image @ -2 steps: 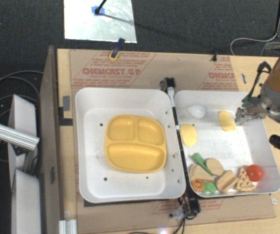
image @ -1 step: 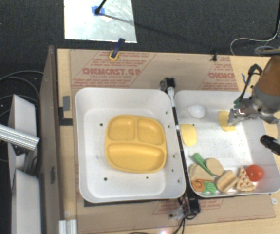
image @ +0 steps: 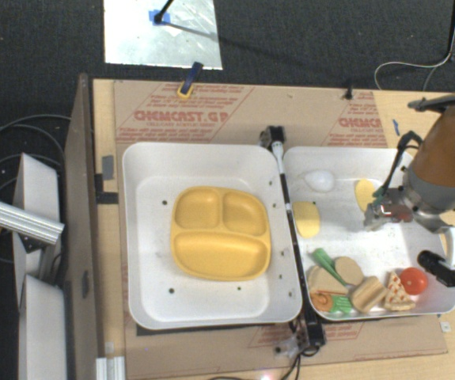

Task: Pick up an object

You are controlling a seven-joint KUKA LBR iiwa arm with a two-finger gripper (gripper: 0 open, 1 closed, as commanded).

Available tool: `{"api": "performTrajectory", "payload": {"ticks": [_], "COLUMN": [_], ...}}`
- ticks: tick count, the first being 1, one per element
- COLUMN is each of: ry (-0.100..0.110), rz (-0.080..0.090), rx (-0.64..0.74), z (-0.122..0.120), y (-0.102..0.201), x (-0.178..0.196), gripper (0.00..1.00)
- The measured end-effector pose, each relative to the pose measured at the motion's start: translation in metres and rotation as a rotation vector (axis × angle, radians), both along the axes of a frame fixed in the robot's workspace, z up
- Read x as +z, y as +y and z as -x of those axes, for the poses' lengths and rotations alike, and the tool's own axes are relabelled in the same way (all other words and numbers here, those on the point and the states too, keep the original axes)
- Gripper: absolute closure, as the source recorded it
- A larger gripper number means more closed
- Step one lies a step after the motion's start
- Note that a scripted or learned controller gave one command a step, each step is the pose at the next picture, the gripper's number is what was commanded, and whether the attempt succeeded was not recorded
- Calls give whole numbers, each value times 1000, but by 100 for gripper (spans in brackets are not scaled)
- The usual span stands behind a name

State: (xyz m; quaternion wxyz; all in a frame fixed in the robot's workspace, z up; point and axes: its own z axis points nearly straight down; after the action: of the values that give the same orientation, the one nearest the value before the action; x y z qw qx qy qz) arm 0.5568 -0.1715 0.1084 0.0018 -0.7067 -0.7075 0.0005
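Camera view: the arm [image: 449, 161] comes in from the right, w/ the gripper [image: 379, 210] low over the right bin [image: 346, 165], near its upper right part. Whether its end is spread or pressed together can't be told from this angle; nothing is visibly held. Just beside it, toward the back wall, lies a yellow round piece [image: 365, 191], partly hidden by the wrist. That looks like the nearest candidate, though any item would do.

Other items in the right bin: a white round lump [image: 320, 180] near the back, a pale yellow block [image: 307, 219] against the left wall, and a crowded heap at the front edge incl. a green utensil [image: 329, 264], a tan log [image: 366, 293], a red tomato [image: 415, 280]. The left bin [image: 144, 212] holds a yellow divided tray [image: 219, 233].

To do the step well, prob. best to go for an isolated item, not the heap, centre over it, descend straight.

Orientation: the yellow round piece's long axis seems to run front to back, approx., but too much is covered to be sure. The pale yellow block's long axis runs front to back too, parallel to the wall
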Motion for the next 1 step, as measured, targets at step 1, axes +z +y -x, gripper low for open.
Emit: {"api": "performTrajectory", "payload": {"ticks": [1], "ry": [-8], "rz": [-1], "rx": [12], "z": [-63], "y": [82], "x": [-25], "gripper": [100]}}
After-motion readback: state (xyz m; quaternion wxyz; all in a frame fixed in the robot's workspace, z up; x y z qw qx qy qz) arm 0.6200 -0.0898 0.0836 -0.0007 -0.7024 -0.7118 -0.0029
